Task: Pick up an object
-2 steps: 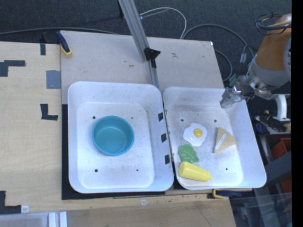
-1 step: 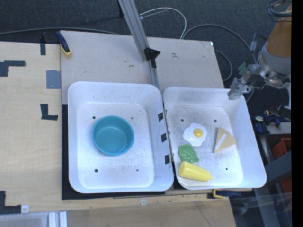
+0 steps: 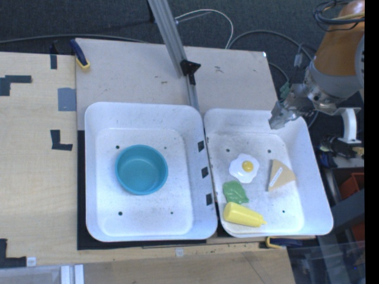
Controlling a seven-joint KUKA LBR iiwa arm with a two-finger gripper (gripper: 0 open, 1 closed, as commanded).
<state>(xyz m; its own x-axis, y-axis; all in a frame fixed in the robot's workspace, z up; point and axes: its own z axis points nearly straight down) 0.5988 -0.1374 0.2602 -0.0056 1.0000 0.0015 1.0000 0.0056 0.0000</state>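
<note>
The right bin (image 3: 308, 158) holds a fried egg toy (image 3: 244, 167), a tan cheese wedge (image 3: 280, 175), a green leafy piece (image 3: 235, 191) and a yellow corn-like piece (image 3: 243, 215). My gripper (image 3: 278, 120) hangs over the bin's far right corner, above and behind the cheese wedge. Nothing shows between its fingers. The arm's orange band sits at the upper right.
A blue bowl (image 3: 141, 169) sits in the left bin (image 3: 98, 129). A grey metal pole (image 3: 172, 37) slants down to the gap between the bins. Cables lie on the dark floor behind the bench.
</note>
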